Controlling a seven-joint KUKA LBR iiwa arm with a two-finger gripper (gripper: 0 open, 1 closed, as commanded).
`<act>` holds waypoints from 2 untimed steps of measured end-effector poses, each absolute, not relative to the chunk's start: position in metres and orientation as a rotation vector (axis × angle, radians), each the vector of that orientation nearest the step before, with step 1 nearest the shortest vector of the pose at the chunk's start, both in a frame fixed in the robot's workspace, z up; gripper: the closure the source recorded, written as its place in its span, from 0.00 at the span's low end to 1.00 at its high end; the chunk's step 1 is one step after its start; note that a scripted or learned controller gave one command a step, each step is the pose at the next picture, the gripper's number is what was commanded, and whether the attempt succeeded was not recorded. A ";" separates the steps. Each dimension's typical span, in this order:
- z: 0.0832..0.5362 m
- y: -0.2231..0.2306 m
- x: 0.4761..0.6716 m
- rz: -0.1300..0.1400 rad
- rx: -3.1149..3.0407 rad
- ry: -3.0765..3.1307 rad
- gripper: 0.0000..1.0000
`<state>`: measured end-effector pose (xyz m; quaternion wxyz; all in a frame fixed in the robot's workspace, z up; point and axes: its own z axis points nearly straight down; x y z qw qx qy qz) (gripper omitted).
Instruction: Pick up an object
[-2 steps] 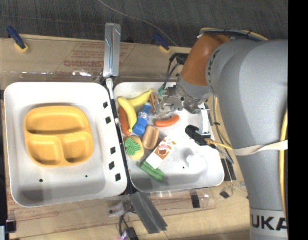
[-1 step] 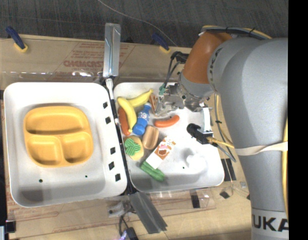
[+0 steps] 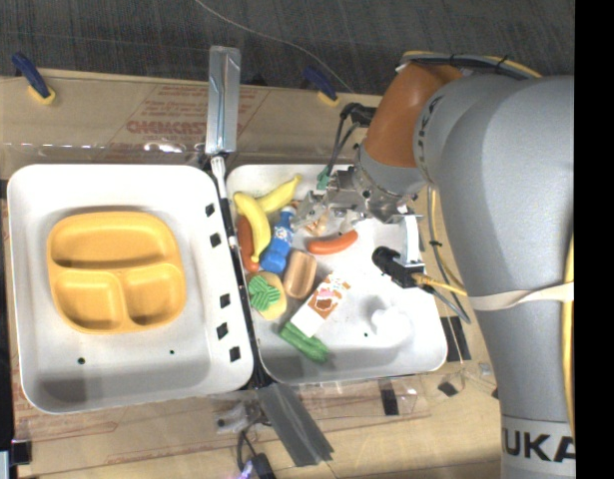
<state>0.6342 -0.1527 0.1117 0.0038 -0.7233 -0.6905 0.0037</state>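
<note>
— What's in the right bin [image 3: 426, 342]?

— A heap along its left wall. Two smooth yellow bananas [image 3: 255, 211] near the far left corner, a red-brown sausage shape [image 3: 246, 239] against the wall beside them, a blue bottle [image 3: 278, 248] with a white label, and a tan bread-like roll [image 3: 301, 272] just right of the bottle. A ribbed green-and-yellow ball [image 3: 266, 292] sits below those. Nearer the front edge lie a small printed carton [image 3: 322, 303] and a green block [image 3: 305, 341].

— And the arm?

— The grey arm [image 3: 496, 198], orange band [image 3: 399, 118] above the wrist, reaches in over the bin's far right corner. The gripper [image 3: 336, 203] hangs among the toys by the far edge, just above a glossy red hot dog [image 3: 331, 241]. It's too cluttered there; I cannot tell whether it is released or clenched, and I see nothing held.

— The left bin [image 3: 27, 208]?

— It carries one yellow plastic tray [image 3: 115, 267] with three rounded compartments, toward its left side.

— Any writing?

— "KUKA" on the arm's base at bottom right. The red print on the cardboard [image 3: 117, 98] behind the bins is too faint to read.
</note>
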 end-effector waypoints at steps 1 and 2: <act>0.091 -0.115 0.655 0.009 -2.419 -1.997 0.00; 0.102 -0.114 0.656 0.007 -2.413 -2.004 1.00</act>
